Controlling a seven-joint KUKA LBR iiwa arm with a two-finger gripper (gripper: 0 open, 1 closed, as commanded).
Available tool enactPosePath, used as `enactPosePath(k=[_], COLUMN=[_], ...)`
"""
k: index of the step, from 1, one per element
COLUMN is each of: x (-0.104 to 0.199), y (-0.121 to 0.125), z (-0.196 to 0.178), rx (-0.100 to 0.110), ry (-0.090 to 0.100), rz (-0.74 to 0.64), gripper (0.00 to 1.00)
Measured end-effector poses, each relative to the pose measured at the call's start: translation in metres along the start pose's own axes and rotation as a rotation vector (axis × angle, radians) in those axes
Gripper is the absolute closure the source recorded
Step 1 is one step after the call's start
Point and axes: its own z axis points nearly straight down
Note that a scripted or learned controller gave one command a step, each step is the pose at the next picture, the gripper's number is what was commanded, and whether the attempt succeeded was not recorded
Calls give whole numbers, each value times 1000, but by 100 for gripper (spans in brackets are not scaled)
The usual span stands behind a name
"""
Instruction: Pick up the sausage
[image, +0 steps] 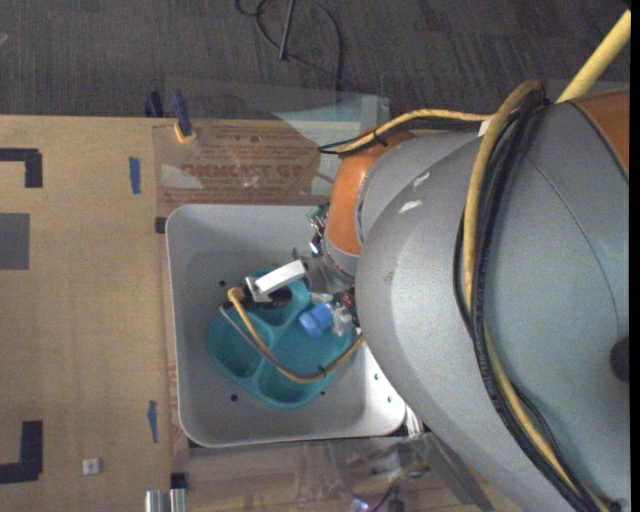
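On the left we have the brown bench (80, 300) with a strip of blue tape (134, 175) near its top, and nothing there to trouble us. Moving in, here's the white bin (200, 400), and lying in it a teal dish (240, 350) with moulded compartments. On the dish's right side sits a small blue piece (314, 321). Just above and beside that, the gripper (330, 292) hangs low over the dish, and the big grey arm (480, 300) covers everything further right.

Is the gripper open or closed? We cannot tell from this angle. And the sausage? We cannot place it either. Our best guess is that it lies under the wrist or the arm, in the bin's right part.

So here's the worry. The gripper is right beside the blue piece and close over the dish, so a close here could well catch the wrong thing. If it bites the dish's rim, we reckon the light dish lifts or tips and spills what it holds. And if the sausage is round and smooth, a pinch off its middle may squirt it away towards the bin wall. With the arm blocking the camera, a miss could go unnoticed.
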Motion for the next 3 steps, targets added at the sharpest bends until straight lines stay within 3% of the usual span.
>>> enactPosePath(k=[1,2,3], x=[85,78,5], y=[5,67,100], z=[-136,-151,-183], rx=[-9,-10,-4], ry=[-20,-22,-29], rz=[246,199,63], gripper=[100,100,100])
